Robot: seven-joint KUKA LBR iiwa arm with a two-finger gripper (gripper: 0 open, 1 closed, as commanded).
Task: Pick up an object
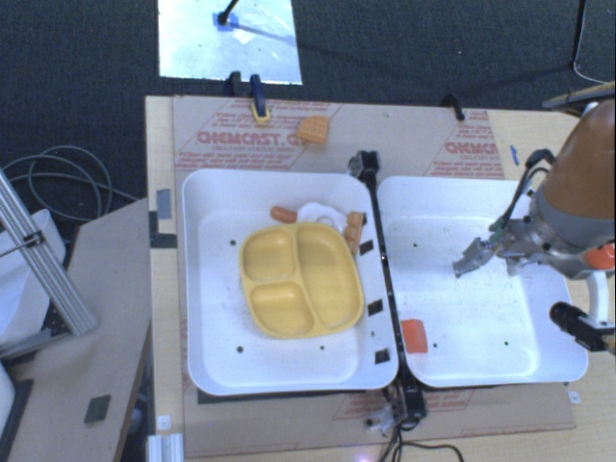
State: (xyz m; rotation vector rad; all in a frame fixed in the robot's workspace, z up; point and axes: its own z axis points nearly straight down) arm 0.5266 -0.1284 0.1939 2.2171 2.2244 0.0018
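Gripper (469,258) over right bin (481,369), jaw state unclear; orange block (413,335) nearby

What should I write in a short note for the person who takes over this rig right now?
Claw: over the right bin, near its middle, nothing seen between its fingers. Open or shut cannot be told from here.
Right bin: one orange block at the lower left corner.
Left bin: yellow divided tray in the middle; a small orange piece and a tan piece lie by the tray's top edge, with something white between them.
Outside the bins: a tan block on the board above the left bin.
Done: nothing picked yet.
Left: grasp one object and lift it.
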